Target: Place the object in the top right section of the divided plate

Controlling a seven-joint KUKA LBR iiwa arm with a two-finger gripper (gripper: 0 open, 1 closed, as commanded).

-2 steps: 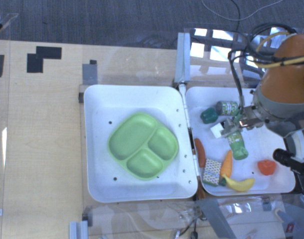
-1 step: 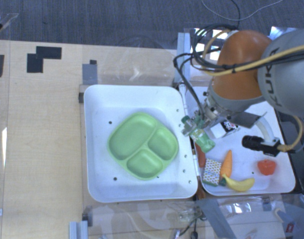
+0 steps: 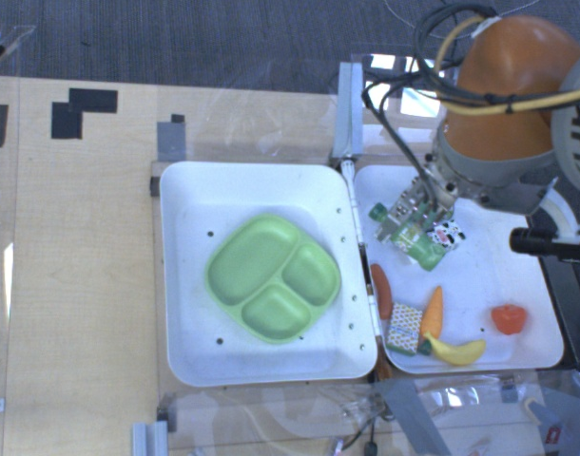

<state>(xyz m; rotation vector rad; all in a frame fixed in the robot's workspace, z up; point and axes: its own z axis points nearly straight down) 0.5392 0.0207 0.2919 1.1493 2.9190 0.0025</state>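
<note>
Camera view. The landmark for all positions below is the divided plate (image 3: pixel 274 277), a light green dish with three sections, lying near the middle of the left bin (image 3: pixel 185 255). The plate is turned at an angle to the bin walls; its sections are one long compartment on the far-left side and two smaller compartments on the near and right sides.

The right bin (image 3: pixel 537 302) sits directly right of the plate's bin, the two sharing a central wall. The gripper (image 3: pixel 415 218) hangs over the far-left part of this bin, up and right of the plate. It sits directly above a green pouch (image 3: pixel 419 247) with a black-and-white cow figure on it. The pictures do not settle whether the tool is touching or clamping the pouch; its state cannot be determined.

Further items lie right of the plate, near its lower edge level:
- a red sausage (image 3: pixel 381 291), just past the central wall;
- a patterned packet (image 3: pixel 404 329);
- an orange carrot (image 3: pixel 431 313);
- a yellow banana (image 3: pixel 456 351);
- a red tomato (image 3: pixel 509 319), farthest from the plate.
</note>
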